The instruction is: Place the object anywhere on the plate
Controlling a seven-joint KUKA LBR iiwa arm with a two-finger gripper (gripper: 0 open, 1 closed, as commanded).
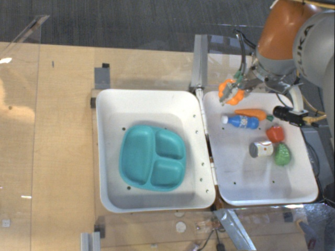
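Observation:
A teal divided plate (153,157) lies in the left white bin (110,140). My gripper (231,92), with orange fingers, hangs over the far left corner of the right bin (261,190). It looks open, with nothing between the fingers. Just in front of it lie a blue and white bottle (242,121) and an orange carrot (252,113). Further right are a red object (275,134), a grey can (261,149) and a green object (282,155). None of them touches the gripper.
The metal divider (206,140) between the two bins runs just left of the gripper. A black part with a cable (289,116) sticks out over the right bin's far right side. The arm's orange band (280,27) rises at the top right.

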